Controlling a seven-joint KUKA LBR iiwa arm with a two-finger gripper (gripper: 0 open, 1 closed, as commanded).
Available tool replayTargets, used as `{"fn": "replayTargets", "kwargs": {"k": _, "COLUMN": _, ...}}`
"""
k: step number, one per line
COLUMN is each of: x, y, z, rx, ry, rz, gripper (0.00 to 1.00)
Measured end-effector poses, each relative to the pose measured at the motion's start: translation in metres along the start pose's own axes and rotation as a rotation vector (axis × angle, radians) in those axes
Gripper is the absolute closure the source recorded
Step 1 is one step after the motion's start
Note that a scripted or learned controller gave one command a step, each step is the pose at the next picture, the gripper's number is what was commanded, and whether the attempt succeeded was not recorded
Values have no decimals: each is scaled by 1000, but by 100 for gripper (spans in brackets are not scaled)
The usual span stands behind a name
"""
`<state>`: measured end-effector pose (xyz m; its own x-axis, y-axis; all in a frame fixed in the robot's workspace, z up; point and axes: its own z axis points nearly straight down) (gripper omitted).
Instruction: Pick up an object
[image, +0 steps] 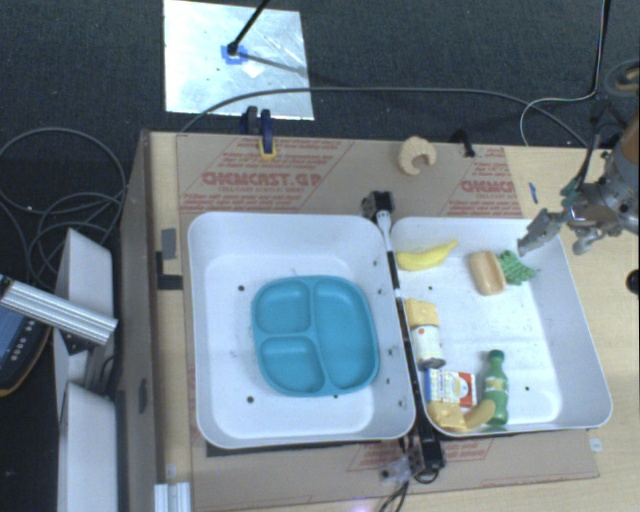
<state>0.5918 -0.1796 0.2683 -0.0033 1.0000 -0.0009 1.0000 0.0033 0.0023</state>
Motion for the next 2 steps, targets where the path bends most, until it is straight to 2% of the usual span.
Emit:
{"fn": "replayTargets", "kwargs": {"k": 1, "x": -12, "y": -42, "z": 75, "rx": 2, "ry": 0, "rz": 2, "gripper": 0}}
{"fn": "replayTargets", "kwargs": {"k": 2, "x": 10, "y": -62, "z": 141, "rx": 3, "ry": 1, "rz": 2, "gripper": 0}}
